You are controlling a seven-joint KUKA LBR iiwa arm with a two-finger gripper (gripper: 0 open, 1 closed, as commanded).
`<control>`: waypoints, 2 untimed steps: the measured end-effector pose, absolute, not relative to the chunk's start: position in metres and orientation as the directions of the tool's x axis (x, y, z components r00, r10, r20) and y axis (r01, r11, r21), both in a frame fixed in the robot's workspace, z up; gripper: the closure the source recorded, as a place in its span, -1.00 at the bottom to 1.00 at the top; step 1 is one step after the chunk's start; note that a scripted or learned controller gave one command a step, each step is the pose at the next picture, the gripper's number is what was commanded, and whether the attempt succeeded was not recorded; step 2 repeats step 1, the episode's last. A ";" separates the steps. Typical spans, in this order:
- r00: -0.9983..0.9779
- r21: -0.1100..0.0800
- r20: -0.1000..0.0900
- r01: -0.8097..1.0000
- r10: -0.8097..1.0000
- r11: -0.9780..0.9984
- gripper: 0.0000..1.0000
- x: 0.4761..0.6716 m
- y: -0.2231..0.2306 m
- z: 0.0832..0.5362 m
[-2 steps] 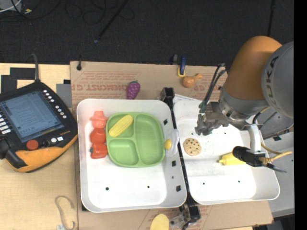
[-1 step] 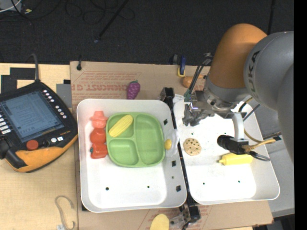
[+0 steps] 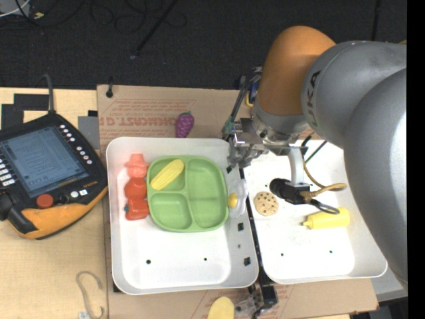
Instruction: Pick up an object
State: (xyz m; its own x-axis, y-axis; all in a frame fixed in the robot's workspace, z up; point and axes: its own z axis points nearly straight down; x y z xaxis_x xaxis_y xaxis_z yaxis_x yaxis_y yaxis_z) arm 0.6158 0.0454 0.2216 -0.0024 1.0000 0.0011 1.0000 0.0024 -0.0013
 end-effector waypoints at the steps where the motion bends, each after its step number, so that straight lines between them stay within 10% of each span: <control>1: -0.005 -0.001 -0.001 1.000 1.000 0.005 1.00 0.631 0.050 0.217; 2: -0.005 -0.001 -0.001 1.000 1.000 0.005 1.00 0.631 0.050 0.217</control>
